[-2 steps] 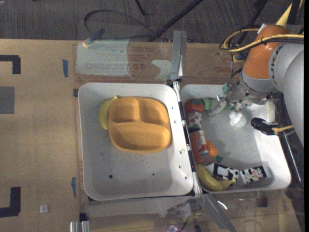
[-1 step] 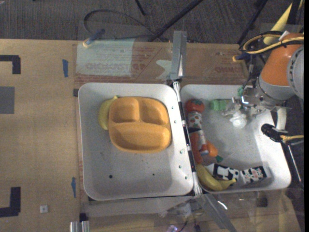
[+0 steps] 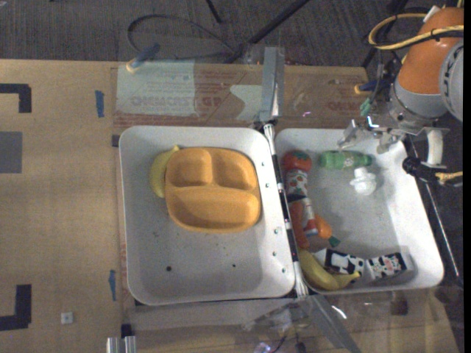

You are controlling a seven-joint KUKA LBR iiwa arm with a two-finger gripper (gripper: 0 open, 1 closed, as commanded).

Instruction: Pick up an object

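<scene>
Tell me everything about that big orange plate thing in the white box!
The orange plate is a divided tray that looks like smooth plastic, with rounded corners. It has three hollows: two small ones along its far side and one wide one along its near side. It lies flat, right way up, in the far half of the left bin, a little crooked. Nothing sits in the hollows. A yellow banana peeks out at its left edge, partly hidden by it.

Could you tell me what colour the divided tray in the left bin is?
Orange: the divided tray shows it plainly in the camera view.
</scene>
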